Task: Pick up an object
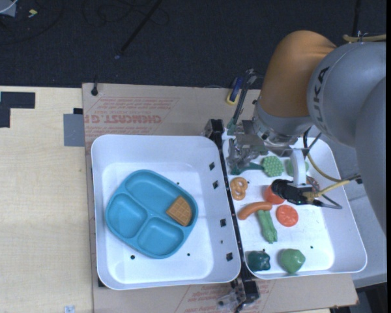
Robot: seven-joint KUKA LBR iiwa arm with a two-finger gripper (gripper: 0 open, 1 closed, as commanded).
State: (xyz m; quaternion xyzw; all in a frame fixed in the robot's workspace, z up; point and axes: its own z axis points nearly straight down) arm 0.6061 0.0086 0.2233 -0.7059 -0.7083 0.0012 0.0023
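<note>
Arm [339, 90] cut off at right edge, covers right bin's [352, 240] far part. Claw [242, 154] a blurry tangle against the far-left wall. Dark green piece [259, 261] too small to identify.

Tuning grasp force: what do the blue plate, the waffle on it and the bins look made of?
Blue plate: likely moulded plastic, smooth with a soft sheen, three compartments. Waffle: probably a plastic or rubber toy, tan with a grid texture; can't tell which. Bins: white rigid plastic by the look, glossy walls.

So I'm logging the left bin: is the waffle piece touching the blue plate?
Touching. The camera view shows the waffle piece lying on the blue plate, across the ridge between its compartments.
</note>
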